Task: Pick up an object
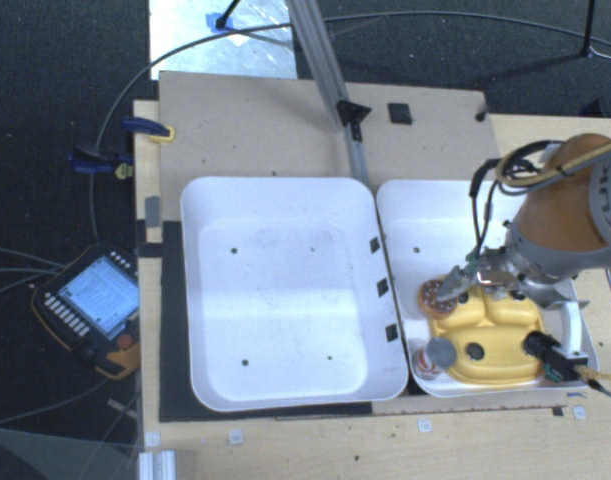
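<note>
In the right bin [425, 218], a yellow plastic object [490, 338] with dark holes lies near the front wall. A round brown ring-like piece [438, 293] sits at its upper left. A small grey disc [441, 351] and a tiny red-and-white item [423, 362] rest at its lower left. My gripper [482, 279] hangs low over the yellow object's far edge, just right of the brown ring. The grey wrist and orange band [570, 203] hide the bin's right part.
The left bin [200, 268] stands beside the right one, the two joined by a ridge with black clips [383, 286]. A metal pole [325, 58] slants over the bench's back. A handheld pendant [95, 303] lies on the floor at left.
</note>
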Robot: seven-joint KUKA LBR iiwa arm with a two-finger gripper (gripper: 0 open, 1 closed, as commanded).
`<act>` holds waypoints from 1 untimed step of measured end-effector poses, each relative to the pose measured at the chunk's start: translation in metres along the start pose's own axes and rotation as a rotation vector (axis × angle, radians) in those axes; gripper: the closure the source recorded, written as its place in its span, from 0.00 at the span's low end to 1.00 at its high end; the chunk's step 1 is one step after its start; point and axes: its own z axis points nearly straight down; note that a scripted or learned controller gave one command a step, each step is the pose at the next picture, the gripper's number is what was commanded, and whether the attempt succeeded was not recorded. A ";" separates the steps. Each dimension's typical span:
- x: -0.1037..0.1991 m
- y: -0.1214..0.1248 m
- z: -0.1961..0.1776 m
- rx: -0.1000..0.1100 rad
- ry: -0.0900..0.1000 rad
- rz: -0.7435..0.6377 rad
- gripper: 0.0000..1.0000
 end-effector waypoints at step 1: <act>0.000 0.002 -0.013 -0.006 -0.001 -0.001 1.00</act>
